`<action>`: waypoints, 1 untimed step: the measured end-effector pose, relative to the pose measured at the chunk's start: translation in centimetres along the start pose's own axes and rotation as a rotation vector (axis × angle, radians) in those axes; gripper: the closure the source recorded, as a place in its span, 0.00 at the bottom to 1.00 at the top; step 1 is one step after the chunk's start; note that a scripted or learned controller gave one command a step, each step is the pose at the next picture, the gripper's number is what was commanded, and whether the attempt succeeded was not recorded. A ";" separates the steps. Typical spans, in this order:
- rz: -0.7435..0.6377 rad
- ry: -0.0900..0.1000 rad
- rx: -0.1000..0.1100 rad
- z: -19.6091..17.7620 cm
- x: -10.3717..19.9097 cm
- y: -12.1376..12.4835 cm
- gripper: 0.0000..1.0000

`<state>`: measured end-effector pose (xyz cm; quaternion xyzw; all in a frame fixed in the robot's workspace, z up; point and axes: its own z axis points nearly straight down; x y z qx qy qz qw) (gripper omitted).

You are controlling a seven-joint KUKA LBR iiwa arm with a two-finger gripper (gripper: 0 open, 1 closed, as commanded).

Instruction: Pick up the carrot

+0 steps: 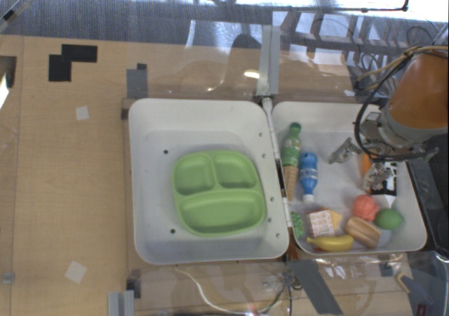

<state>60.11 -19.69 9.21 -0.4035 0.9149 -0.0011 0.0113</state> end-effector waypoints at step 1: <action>-0.002 -0.002 0.012 -1.3 -0.1 -0.3 1.00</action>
